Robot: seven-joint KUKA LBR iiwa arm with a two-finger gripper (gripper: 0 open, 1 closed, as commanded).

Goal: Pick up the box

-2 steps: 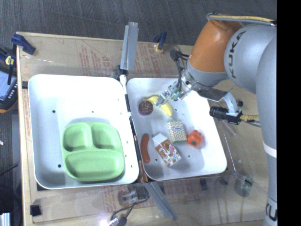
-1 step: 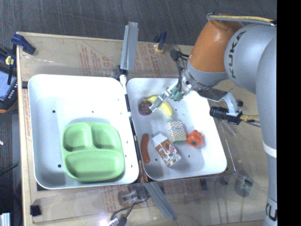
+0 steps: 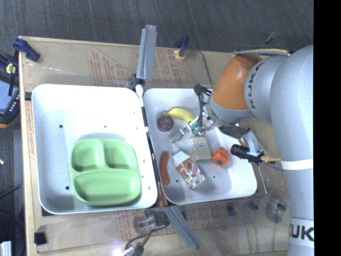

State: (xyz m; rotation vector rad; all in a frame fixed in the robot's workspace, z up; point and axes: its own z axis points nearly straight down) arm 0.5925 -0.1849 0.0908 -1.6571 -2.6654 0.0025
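Now, from the left: the green moulded three-compartment plastic tray [image 3: 105, 171] sits in the left white bin [image 3: 48, 103], near its front edge. Across the divide, in the right white bin [image 3: 242, 188], the small flat printed cardboard box [image 3: 188, 171] lies near the front edge, beside a red sausage-shaped toy [image 3: 164, 168]. The gripper [image 3: 195, 127] hovers further back, by the yellow banana [image 3: 181, 113]; spread or pinched, I cannot tell. Approach step, I'd judge: next it must come forward over the box and descend.
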